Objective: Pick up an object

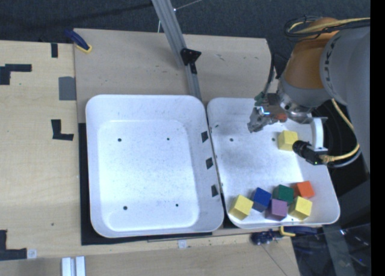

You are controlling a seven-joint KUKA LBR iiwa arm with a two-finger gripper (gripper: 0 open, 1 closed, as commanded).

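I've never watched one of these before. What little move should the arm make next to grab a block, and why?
Probably shift the gripper toward the lone yellow block and lower over it. That block sits apart in the right bin, close beside the gripper, while the other blocks crowd together at the near edge.

A pale wooden bench (144,64) carries two shallow white bins side by side on a black mat (82,178) that shows along the left bin's (144,160) left and front edges; the right bin (240,148) touches the left one along their shared side. Dark tape marks (57,129) lie on the bench's left part, with a grey patch (67,87) near them and a blue-and-yellow tool (79,40) at the far left corner. A slanted metal bar (171,19) meets the bench near its far edge at a black clamp (190,57).
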